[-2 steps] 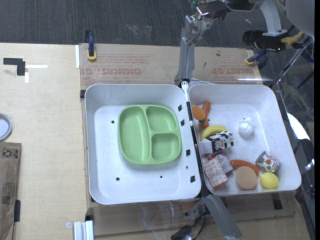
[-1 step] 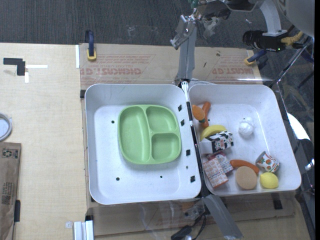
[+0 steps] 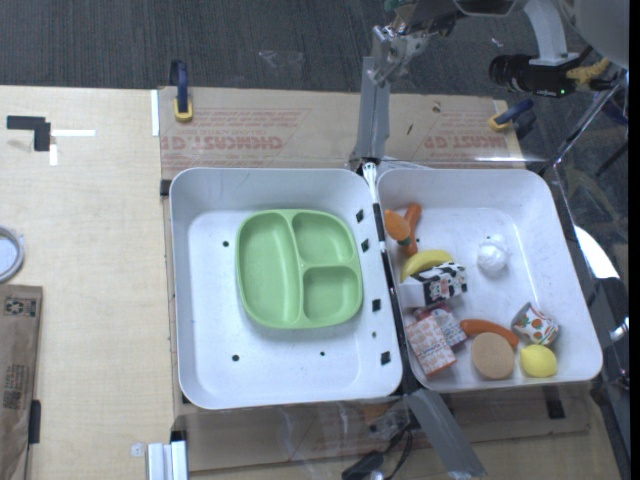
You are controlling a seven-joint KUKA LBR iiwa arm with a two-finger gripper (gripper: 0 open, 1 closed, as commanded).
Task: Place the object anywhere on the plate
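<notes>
A light green plate point(image 3: 266, 268) with three compartments lies in the middle of the left bin point(image 3: 200, 368), and nothing rests on it. The right bin point(image 3: 560, 228) holds the loose objects: a carrot point(image 3: 402, 223), a banana point(image 3: 427, 262), a black-and-white carton point(image 3: 443, 283), a white ball point(image 3: 491, 258), a red snack packet point(image 3: 430, 341), a sausage point(image 3: 488, 328), a tan disc point(image 3: 491, 356), a lemon point(image 3: 538, 361) and a small printed box point(image 3: 533, 323). My gripper point(image 3: 388, 53) hangs at the top of the view, beyond the far edge of both bins, roughly in line with the divide between them. Nothing is seen in it.
A grey upright post point(image 3: 373, 118) stands behind the bins' shared wall. Yellow-and-blue clamps point(image 3: 181, 96) point(image 3: 512, 115) sit on the cardboard at the back. A tape roll point(image 3: 8, 256) and a brown packet point(image 3: 18, 368) lie on the bench at left.
</notes>
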